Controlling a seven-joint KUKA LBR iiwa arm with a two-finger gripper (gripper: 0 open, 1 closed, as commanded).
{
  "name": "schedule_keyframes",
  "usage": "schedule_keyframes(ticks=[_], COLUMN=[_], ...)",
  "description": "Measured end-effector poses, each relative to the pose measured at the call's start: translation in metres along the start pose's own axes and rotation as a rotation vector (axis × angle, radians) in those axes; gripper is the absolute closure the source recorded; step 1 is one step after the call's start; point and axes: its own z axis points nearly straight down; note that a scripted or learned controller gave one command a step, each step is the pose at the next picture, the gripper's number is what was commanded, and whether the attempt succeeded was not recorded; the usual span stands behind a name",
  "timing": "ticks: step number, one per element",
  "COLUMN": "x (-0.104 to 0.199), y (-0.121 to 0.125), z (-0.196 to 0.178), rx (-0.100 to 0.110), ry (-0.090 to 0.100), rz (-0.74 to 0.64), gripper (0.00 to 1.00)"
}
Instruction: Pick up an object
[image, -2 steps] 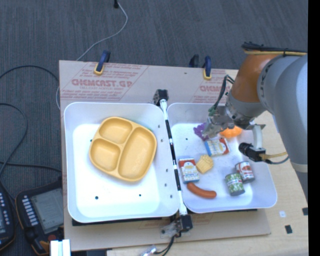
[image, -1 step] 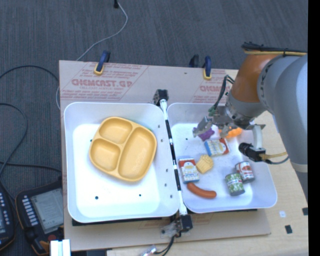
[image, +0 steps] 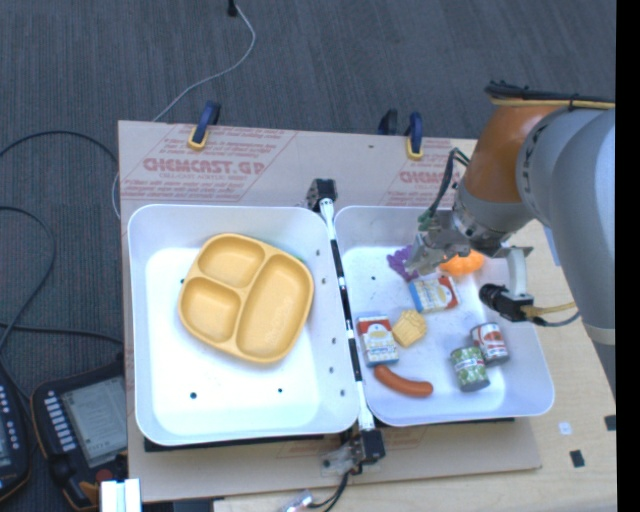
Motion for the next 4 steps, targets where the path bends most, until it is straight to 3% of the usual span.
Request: schedule_keyframes(ticks=[1,2,3,4], x=[0.0,0.001,0.001,0.03], y=[0.0,0.0,0.0,-0.028], z=[0.0,-0.006,-0.005,0.025], rx=[0.0,0.005,0.005,-0.021], ry=[0.0,0.001,0.001,-0.003], rz=[0.0,-0.001,-0.001,0.008], gripper=[0.0,1.0,0.0,0.0])
